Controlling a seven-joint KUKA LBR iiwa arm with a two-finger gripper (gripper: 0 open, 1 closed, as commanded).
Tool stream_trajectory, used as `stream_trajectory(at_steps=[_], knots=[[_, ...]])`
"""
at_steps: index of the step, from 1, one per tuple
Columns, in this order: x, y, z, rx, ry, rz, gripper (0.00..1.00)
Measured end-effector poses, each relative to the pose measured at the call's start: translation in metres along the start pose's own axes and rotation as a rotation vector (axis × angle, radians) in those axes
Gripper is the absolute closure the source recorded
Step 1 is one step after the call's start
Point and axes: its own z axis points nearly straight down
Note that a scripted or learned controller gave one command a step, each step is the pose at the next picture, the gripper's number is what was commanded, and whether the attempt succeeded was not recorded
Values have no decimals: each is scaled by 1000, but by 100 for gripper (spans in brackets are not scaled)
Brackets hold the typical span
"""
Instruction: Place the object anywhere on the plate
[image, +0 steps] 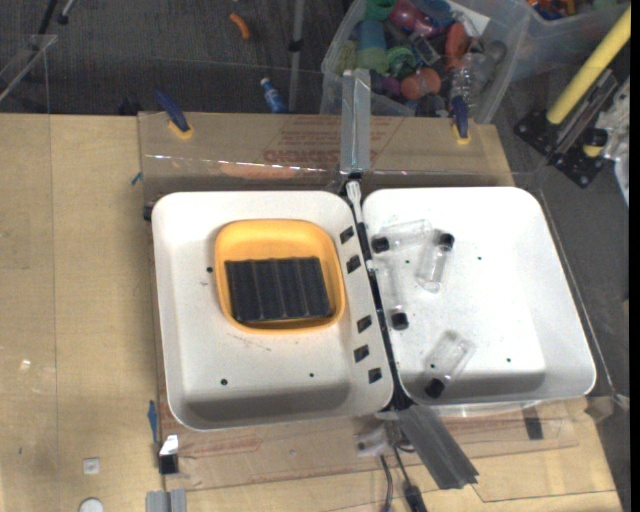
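Nearest, in the right shallow white bin (520, 300), a clear plastic vial with a black cap (447, 355) lay on its side, with a small loose black cap (398, 320) just beyond it by the divider. In the left shallow white bin (185, 300), the black ribbed rectangular slab (278, 290) rested flat on the orange rounded-square plate (275, 232), inside its rim. Farther back in the right bin lay two more clear vials (433, 262), near each other. Beyond the bench stood a clear tub of colourful toys (420, 45).
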Motion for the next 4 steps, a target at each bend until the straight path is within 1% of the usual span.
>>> stream_trajectory(at_steps=[1, 2, 4], knots=[[-4, 2, -10, -1, -1, -272, 100], [-9, 4, -9, -1, -1, -478, 100], [-12, 5, -9, -2, -1, -663, 100]])
